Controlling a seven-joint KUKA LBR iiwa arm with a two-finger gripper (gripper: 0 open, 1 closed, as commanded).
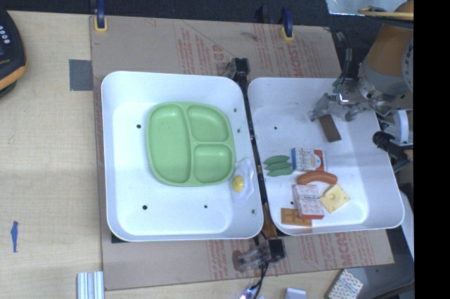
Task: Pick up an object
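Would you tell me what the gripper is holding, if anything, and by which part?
It cannot be told; the gripper hangs above the right bin.

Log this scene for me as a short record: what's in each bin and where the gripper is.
left bin: green divided plate, small yellow piece at its near-right corner
right bin: green pods, sausage, yellow cheese wedge, printed packets, clustered at the near side
gripper: above the right bin's far part, apart from that cluster

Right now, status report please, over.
Gripper over back of right bin. Food pile at its front, untouched. Path between looks clear.
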